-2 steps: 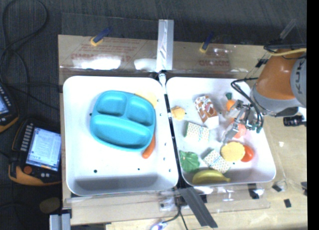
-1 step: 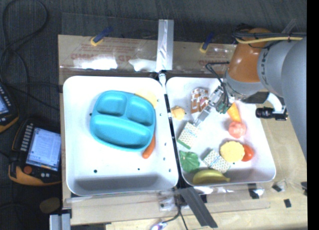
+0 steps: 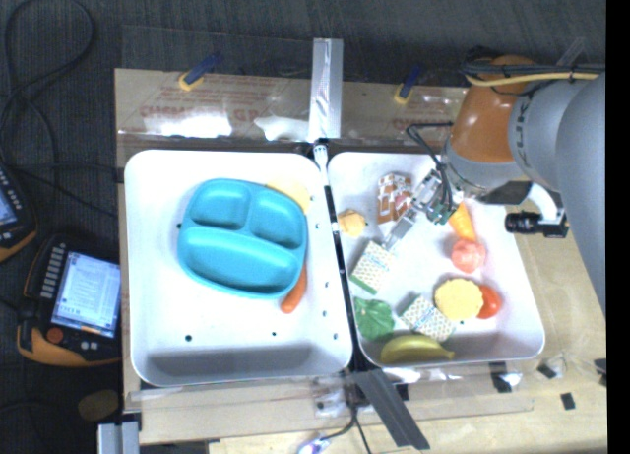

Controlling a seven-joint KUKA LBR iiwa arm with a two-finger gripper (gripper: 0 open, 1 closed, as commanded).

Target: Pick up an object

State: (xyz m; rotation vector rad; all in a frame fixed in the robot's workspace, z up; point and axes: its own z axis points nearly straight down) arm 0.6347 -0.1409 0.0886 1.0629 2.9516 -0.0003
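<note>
My gripper (image 3: pixel 404 227) hangs low in the right bin (image 3: pixel 527 290), in its upper middle, reaching in from the orange-banded wrist (image 3: pixel 487 127). Its tip lies just above a green-and-white checkered packet (image 3: pixel 372 267) and right beside a red-and-white patterned item (image 3: pixel 394 194). I see nothing lifted by it. Around it lie a small yellow-orange piece (image 3: pixel 351 219), an orange carrot (image 3: pixel 463 222), a pink-red ball (image 3: pixel 469 255), a yellow round piece (image 3: pixel 459 297), a red tomato (image 3: pixel 490 302), a second checkered packet (image 3: pixel 428 317), a green leafy item (image 3: pixel 372 316) and a banana (image 3: pixel 413 348).
The left bin (image 3: pixel 162 344) holds a blue divided plate (image 3: pixel 243 235), with an orange carrot-like piece (image 3: pixel 293 293) at its lower right edge and a yellow piece (image 3: pixel 288 190) poking out behind it. A raised divider (image 3: pixel 335 245) separates the bins. The arm's grey body (image 3: pixel 571 147) covers the right side.
</note>
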